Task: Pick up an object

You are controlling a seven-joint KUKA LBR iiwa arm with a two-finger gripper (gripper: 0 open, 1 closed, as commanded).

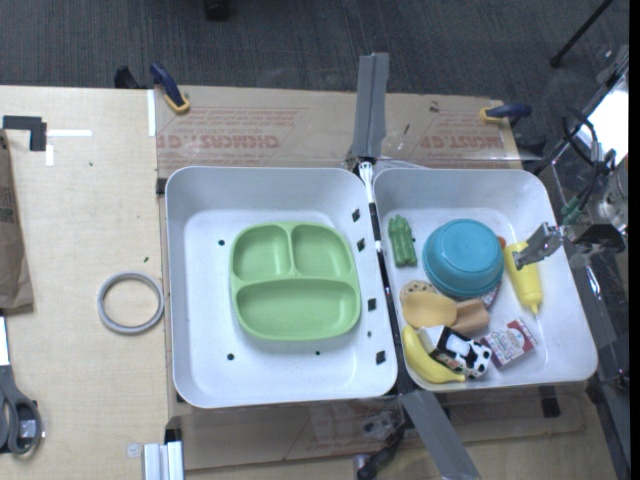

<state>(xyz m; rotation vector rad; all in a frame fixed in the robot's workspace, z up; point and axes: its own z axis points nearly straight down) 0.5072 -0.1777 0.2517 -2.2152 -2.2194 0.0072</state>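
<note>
While our gripper (541, 242) hovers at three o'clock in the right bin (560, 368), we cannot tell its grip state. Just beside it lies a yellow bottle (527, 278), by the blue bowl (463, 256). We should descend squarely astride the bottle.

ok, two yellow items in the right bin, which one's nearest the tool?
The yellow mustard bottle, upright-looking along the bin's right side, just below the tool. The other, the banana, lies at the bin's front-left corner, far from it.
</note>
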